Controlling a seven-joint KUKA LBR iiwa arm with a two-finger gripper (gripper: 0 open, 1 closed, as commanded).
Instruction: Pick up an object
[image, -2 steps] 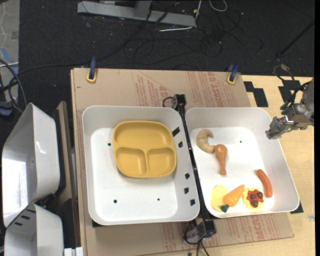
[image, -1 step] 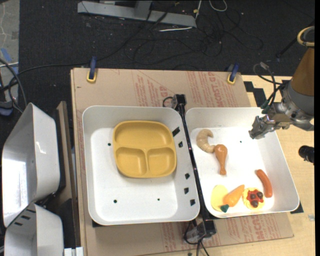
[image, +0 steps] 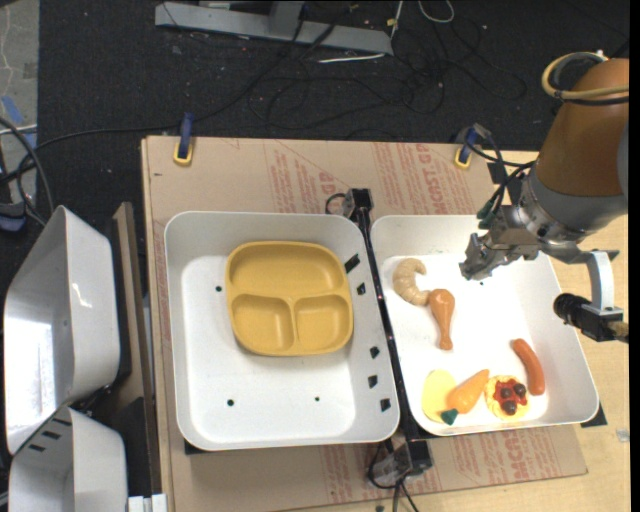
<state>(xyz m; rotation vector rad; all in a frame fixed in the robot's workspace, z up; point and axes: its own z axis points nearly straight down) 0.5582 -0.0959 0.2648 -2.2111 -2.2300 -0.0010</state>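
The right bin (image: 560, 330) holds toy foods: a pale croissant-like piece (image: 407, 279), an orange drumstick (image: 443, 316), a red-orange sausage (image: 529, 364), a carrot (image: 466, 391) on a yellow slice (image: 436, 390), and a small yellow piece with dark berries (image: 509, 395). My gripper (image: 479, 264) hangs over the upper part of the right bin, to the right of the croissant and above the drumstick, apart from both. Nothing shows between its dark fingers.
The left bin (image: 195, 330) holds a yellow divided plate (image: 290, 297). A black divider with clips (image: 378, 310) runs between the bins. Clamps (image: 183, 150) sit at the board's back edge. White containers (image: 55, 310) stand off to the left.
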